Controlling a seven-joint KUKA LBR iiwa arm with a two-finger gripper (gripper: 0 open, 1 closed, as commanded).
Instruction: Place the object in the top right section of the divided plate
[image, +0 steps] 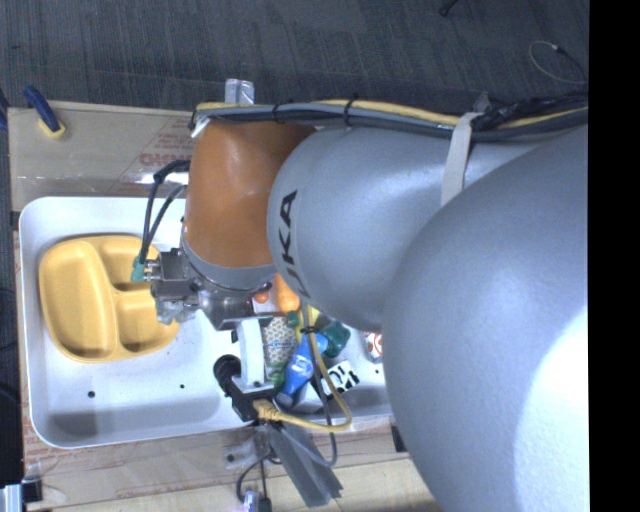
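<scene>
A yellow divided plate (80, 300) lies in the left white bin (120, 405), with one long section on its left and two smaller ones on its right. The grey arm with its orange band (235, 200) reaches in from the right and covers much of the view. My gripper (166, 292) hangs at the plate's right edge, over the divider between the two smaller sections. The wrist body hides whatever may be under it. No object shows lying in the visible parts of the plate.
Several small items, among them an orange piece (287, 297), a blue one (298, 375) and a white-and-green packet (277, 345), lie piled in the right bin under the arm. Black and yellow cables (300, 418) trail over the bins' front rim.
</scene>
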